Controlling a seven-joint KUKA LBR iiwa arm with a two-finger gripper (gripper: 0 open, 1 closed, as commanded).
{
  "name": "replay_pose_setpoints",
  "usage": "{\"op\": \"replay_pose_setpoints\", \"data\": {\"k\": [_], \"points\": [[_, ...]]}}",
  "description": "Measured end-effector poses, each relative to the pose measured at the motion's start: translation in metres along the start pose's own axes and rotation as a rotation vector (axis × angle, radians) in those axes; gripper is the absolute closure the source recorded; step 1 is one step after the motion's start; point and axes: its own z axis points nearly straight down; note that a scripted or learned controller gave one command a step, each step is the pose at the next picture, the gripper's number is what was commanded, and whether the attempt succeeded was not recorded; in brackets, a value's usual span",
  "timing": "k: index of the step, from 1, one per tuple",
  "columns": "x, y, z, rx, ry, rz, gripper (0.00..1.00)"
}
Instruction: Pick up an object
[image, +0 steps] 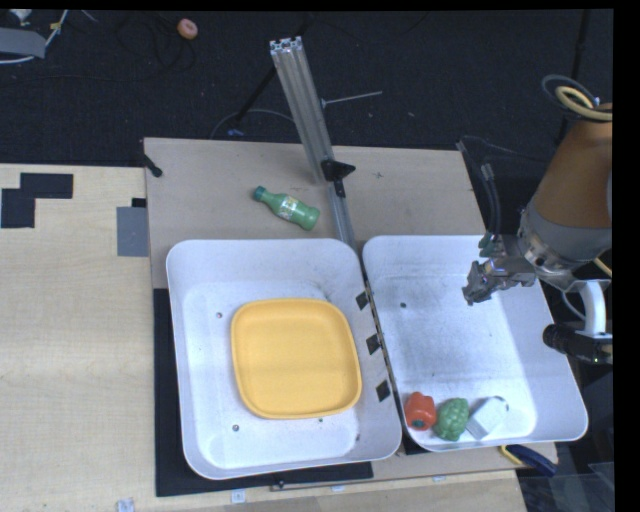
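Observation:
A yellow square plate (296, 357) lies flat in the left bin (200, 270). In the right bin (440, 330), at its near edge, sit a red pepper toy (420, 410), a green lumpy toy (452, 419) and a small white and grey block (484, 417) in a row. My gripper (478, 288) hangs over the upper right part of the right bin, well away from those three toys. Nothing shows between its fingers.
A green bottle (287, 207) lies on its side on the bench behind the left bin. A slanted aluminium bar (308, 100) rises from a black clamp (337, 171) at the back. Black clips (372, 343) sit along the seam between the bins.

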Motion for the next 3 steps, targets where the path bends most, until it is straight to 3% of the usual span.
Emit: {"op": "replay_pose_setpoints", "data": {"k": [3], "points": [[0.156, 0.004, 0.000, 0.002, 0.001, -0.001, 1.00]]}}
